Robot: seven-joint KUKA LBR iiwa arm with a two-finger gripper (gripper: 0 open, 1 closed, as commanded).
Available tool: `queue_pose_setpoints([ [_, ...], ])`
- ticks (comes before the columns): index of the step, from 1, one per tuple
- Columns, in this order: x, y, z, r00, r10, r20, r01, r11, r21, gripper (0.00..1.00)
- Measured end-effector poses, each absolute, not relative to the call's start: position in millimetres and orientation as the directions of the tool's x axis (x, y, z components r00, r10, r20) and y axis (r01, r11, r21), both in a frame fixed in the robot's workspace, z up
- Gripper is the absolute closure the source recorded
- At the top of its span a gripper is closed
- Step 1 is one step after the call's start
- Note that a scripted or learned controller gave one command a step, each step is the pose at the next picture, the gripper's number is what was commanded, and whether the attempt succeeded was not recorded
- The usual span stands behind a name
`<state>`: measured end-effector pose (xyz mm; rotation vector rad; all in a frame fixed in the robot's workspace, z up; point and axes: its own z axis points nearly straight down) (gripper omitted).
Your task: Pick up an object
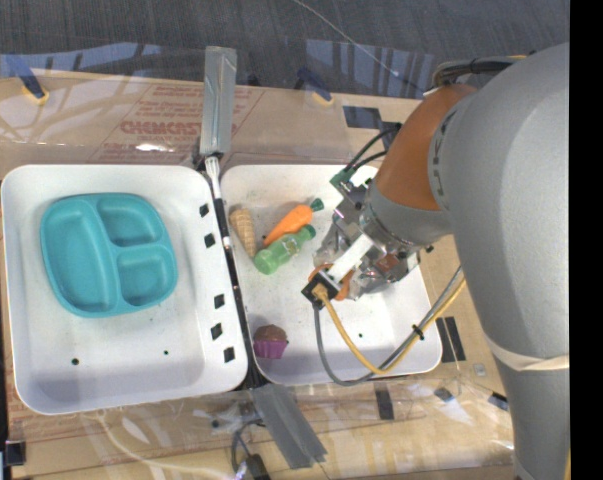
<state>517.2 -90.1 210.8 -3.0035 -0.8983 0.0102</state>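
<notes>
1. Brown board is covering the counter (101,118) in the camera view, and two white bins are sitting on it side by side. The left bin (111,358) is holding a teal divided plate (109,253) and nothing you need.
2. Your candidates are all lying in the right bin (281,303).
   - A waffle cone (242,226) is resting near the wall shared with the other bin.
   - A carrot (289,223) is lying at a slant just beside the cone.
   - A green bottle (281,253) is lying right under the carrot, close enough that the two may be touching.
   - A purple cupcake (271,341) is sitting well apart from the rest, near the front wall.
3. The arm (521,218) is reaching in from the right, and the hand (371,266) is hanging over the right half of that bin. It is near the carrot and bottle but apart from them.
4. The wrist is blocking the hand from above, so I cannot tell whether it is wide or narrow. Nothing is showing in its hold.
5. As I am reading it, the pick is not yet done. All four objects are lying on the bin floor, and none is being lifted.
6. What you are left with is nearly the whole job: choosing an object, getting the hand over it, closing on it and raising it clear. The bottle and carrot look like the nearest targets, though their closeness may be making a clean grasp harder.
</notes>
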Motion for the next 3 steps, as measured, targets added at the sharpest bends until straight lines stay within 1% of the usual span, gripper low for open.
queue_pose_setpoints([
  [1,543.6,-169,260,0.911,0.411,-0.002,0.411,-0.911,-0.002,1.00],
  [2,502.4,-212,373,0.856,0.517,0.005,0.517,-0.856,0.004,1.00],
  [3,483.8,-96,350,0.962,0.274,-0.007,0.274,-0.962,-0.005,1.00],
])
